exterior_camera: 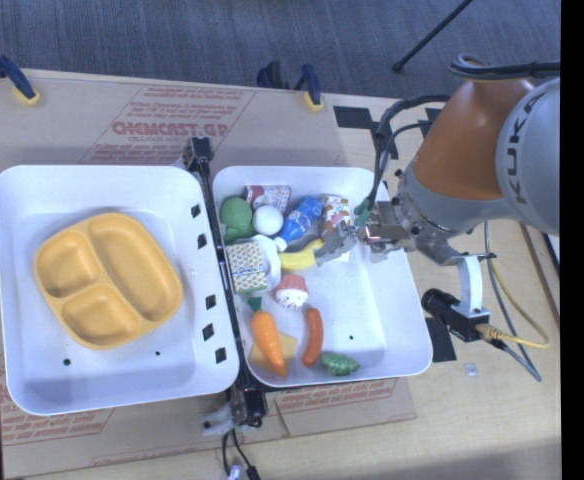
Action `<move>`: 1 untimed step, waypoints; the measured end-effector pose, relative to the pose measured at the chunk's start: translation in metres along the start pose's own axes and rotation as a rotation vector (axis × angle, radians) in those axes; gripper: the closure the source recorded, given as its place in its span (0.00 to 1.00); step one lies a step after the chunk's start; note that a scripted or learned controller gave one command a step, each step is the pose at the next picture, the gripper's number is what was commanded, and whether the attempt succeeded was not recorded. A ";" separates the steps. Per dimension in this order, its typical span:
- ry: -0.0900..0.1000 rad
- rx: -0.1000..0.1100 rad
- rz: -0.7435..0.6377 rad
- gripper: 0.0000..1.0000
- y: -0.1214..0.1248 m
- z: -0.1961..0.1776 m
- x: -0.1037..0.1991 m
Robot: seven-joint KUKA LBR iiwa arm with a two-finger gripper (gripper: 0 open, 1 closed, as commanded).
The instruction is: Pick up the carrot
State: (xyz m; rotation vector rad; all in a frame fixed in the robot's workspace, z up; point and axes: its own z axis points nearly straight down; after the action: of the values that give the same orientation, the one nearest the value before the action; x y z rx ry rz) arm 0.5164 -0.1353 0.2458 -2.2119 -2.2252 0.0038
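Hanging over the upper right part of the right bin (397,353), the gripper (334,240) sits just inside that bin's right wall, with the arm (472,158) behind it to the right. Whether its jaws are open or shut I cannot tell; nothing shows between them.

Right under and beside the jaws lie a banana (300,259) and a blue packet (302,215). Further left are a white ball (267,219), a green ball (236,216) and a small carton (249,264), crowded against the divider between the bins. Above them a red and white box (268,196) lies by the far wall.

Below and left of the jaws stands a small red and white mushroom (291,290). The carrot (267,342) lies well below and left of the jaws, near the bin's front left corner, tip toward the front wall, resting on a yellow piece (288,345). Just beside it on the right is a sausage (313,334), and a green pepper (340,364) lies by the front wall.

The bare floor of this bin is below the jaws, along the right wall.

Far left, the left bin (32,388) holds a yellow tray (107,278) with three compartments, with bare floor round it.
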 end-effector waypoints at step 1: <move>-0.003 -0.004 0.021 0.00 -0.037 0.154 0.025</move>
State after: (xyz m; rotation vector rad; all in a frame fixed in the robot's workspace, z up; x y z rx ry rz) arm 0.4790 -0.1100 0.0916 -2.2388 -2.2051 0.0030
